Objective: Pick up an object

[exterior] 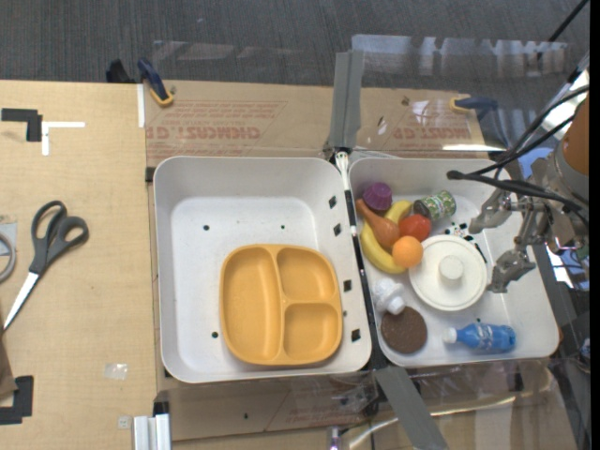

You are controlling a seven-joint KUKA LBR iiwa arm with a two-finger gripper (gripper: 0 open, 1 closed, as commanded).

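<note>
Hovering over the right side of the right bin point(539, 340), the gripper point(502, 247) is hanging with its two metal fingers spread apart and nothing between them; one fingertip is sitting farther back at about the level of the toy fruit, the other nearer the viewer beside the white lid. The grey arm is reaching in from the right edge, trailing black cables.

Lying just left of the gripper, the round white lid point(451, 272) with its knob is resting in the middle of the right bin, close to the nearer fingertip, though whether they are touching is not clear. Sitting near the front right of that bin, below the gripper, is a blue plastic bottle point(482, 337) lying on its side. A brown disc point(404, 330) is lying left of the bottle, with a small white bottle point(388, 298) just behind it. Farther left and back, a banana point(378, 248), an orange ball point(407, 250), a red tomato point(416, 226), a purple piece point(377, 195) and a green can point(437, 204) are crowding together.

Sitting in the left bin point(187, 279) is a yellow divided plate point(281, 304). Scissors point(45, 244) are lying on the bench to the far left.
</note>
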